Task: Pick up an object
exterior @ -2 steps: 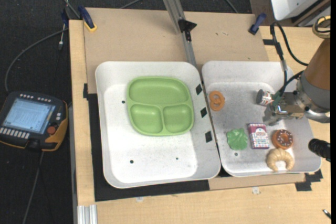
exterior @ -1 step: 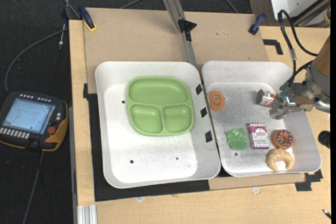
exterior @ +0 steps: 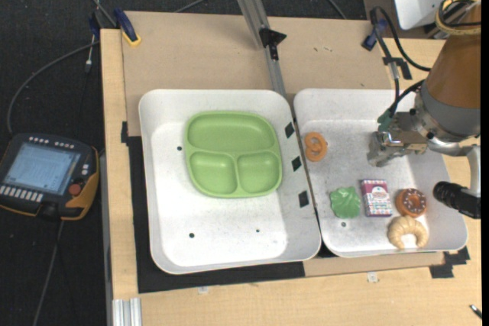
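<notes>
1. Looking down at a slant, we see one tan surface that carries two shallow white bins side by side: a left bin and a right bin.
2. One grey arm with an orange band reaches in from the right over the right bin.
3. One green divided plate with three compartments lies in the left bin, well apart from everything else.
4. One pincer hangs over the middle of the right bin. We cannot tell whether it is wide or narrow, and we see nothing between its tips.
5. Five small objects lie in the right bin, any of which could serve the task. Along the near edge we count one croissant, one pink box, one crumpled green piece and one chocolate doughnut. One small orange ring lies alone near the bin's left wall.
6. To do the step well, we judge the pincer should pick one target and descend straight over its middle. The pink box lies closest below it, but it touches or nearly touches the doughnut, so a careless close could catch both. The orange ring stands clear of neighbours and looks the safer choice.
</notes>
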Controlling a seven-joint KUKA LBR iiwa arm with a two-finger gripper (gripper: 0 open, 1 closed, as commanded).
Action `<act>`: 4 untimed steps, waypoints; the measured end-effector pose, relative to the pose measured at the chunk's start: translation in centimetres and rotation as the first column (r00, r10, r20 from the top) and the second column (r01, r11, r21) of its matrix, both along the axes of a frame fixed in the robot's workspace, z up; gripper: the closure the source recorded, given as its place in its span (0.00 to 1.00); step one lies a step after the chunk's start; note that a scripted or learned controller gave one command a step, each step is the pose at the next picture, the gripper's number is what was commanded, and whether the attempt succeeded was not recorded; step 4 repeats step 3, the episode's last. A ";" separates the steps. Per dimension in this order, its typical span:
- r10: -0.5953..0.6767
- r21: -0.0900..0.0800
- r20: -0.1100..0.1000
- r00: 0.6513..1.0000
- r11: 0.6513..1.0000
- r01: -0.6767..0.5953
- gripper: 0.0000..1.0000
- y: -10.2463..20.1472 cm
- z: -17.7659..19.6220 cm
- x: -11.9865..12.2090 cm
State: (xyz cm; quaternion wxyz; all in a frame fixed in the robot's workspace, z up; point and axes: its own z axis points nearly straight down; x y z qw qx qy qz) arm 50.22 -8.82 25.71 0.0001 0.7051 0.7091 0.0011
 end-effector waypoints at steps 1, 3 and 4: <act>0.000 0.001 -0.004 1.000 1.000 0.000 1.00 4.5 -0.7 0.5; 0.000 0.000 0.000 1.000 1.000 0.000 1.00 14.1 -0.8 2.5; 0.000 0.000 0.000 1.000 1.000 0.000 1.00 14.1 -0.8 2.5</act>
